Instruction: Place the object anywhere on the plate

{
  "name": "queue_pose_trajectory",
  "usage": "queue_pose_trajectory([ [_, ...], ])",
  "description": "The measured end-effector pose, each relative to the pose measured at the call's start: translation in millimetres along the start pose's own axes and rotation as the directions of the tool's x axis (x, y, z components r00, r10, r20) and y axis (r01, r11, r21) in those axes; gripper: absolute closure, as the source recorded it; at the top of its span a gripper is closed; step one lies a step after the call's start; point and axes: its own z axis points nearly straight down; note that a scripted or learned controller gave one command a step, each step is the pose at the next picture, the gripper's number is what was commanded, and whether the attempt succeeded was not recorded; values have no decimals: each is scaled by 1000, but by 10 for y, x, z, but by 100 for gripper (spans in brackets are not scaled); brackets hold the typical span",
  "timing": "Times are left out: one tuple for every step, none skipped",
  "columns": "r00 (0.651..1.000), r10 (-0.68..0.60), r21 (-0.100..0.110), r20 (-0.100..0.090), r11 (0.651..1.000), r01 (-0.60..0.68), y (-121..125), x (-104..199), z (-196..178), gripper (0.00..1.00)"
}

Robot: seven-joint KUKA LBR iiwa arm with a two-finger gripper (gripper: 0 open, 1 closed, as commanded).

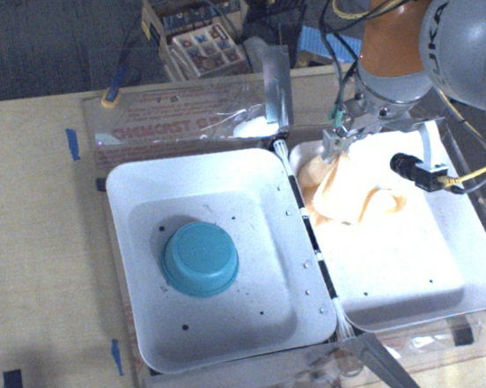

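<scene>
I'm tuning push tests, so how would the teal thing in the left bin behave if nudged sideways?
The teal object looks like an upside-down bowl, round and squat, so it would probably slide rather than tip or roll. Its smooth look suggests hard, light plastic that holds its shape. The left bin floor seems smooth too, so it may skid easily.

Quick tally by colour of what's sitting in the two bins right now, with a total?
Blue: 1, the upturned bowl in the left bin
Pale orange: 1, the washed-out object in the right bin, under the gripper
Total: 2
</scene>
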Motion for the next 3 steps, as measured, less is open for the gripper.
queue_pose_trajectory([
  [1000,-1,-3,0,1000,1,16,-2,-300,100],
  [921,-389,-1,-2,921,389,49,515,-396,100],
  [700,-715,-3,-1,700,715,128,1000,-285,100],
])
